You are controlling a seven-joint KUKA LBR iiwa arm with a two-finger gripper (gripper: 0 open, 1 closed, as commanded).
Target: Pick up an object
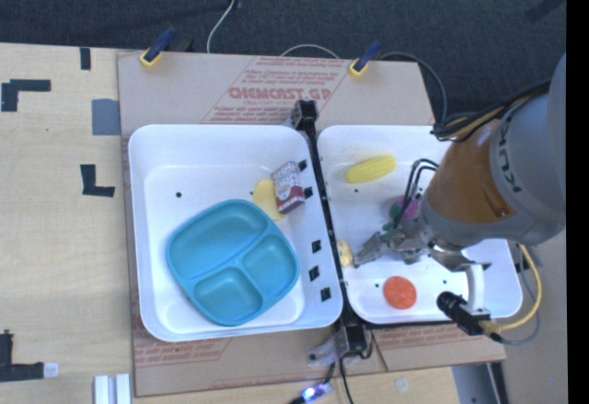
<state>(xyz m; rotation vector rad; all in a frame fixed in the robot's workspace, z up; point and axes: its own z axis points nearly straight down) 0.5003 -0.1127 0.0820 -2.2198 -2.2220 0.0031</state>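
The right bin (pixel 363 305) holds a yellow corn cob (pixel 370 169) near its far wall and an orange-red round object (pixel 399 293) near its front edge. A small yellow piece (pixel 344 253) lies against its left wall. My gripper (pixel 373 250) reaches down over the middle of this bin, its grey fingers (pixel 370 248) pointing left toward the small yellow piece, just above and left of the orange-red object. A green and magenta item (pixel 403 208) shows beside the wrist. I cannot make out the gap between the fingers.
The left bin (pixel 152 236) holds a blue divided plate (pixel 233 260), a yellow object (pixel 266 197) and a small red-and-white carton (pixel 289 186) near the divider. The grey arm with its orange band (pixel 469 186) covers the right bin's right side. Cables run along the back.
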